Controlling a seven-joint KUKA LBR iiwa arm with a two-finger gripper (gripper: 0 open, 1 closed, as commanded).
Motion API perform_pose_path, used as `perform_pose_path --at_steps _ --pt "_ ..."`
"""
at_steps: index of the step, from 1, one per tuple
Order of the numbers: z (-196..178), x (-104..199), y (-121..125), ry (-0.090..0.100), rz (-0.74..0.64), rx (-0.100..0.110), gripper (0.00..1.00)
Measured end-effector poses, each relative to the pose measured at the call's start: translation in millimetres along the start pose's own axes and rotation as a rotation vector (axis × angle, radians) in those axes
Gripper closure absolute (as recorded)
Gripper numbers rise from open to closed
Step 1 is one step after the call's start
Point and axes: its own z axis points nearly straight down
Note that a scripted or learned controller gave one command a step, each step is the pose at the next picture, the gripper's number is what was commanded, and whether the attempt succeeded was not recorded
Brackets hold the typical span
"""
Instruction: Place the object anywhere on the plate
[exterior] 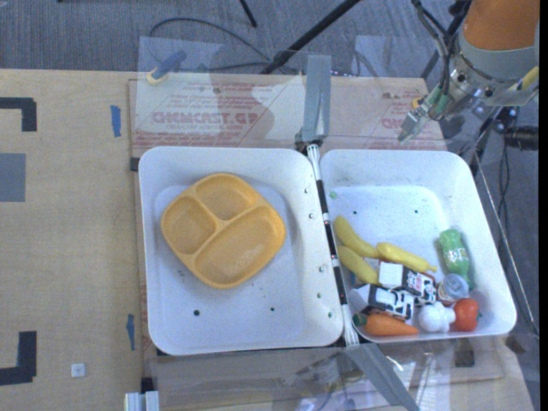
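Observation:
A yellow plate (223,229) with three compartments lies in the left white bin (171,315), nothing on it. The right white bin (385,182) holds a pile along its near side: two yellow bananas (355,238), an orange carrot (390,325), a green bottle (454,253), a white ball (432,317), a red tomato (465,313) and small black-and-white boxes (396,296). My gripper (417,120) hangs at the top right, above the far rim of the right bin, well apart from the pile and the plate. Nothing visible is in it.
A grey divider bar (317,101) stands behind the seam between the bins. Clear plastic sheeting (214,114) lies behind the left bin. Cables and tripod legs (342,7) cross the floor at the back. The arm's orange band (505,11) is at the top right corner.

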Motion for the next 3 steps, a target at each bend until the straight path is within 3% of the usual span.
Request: perform_pose_path --at_steps 1,2,3 --pt "4 70 21 0.005 0.154 0.006 1.0" --pt "99 161 64 0.006 -0.234 0.005 1.0" --pt "85 320 61 0.004 -0.124 0.008 1.0"
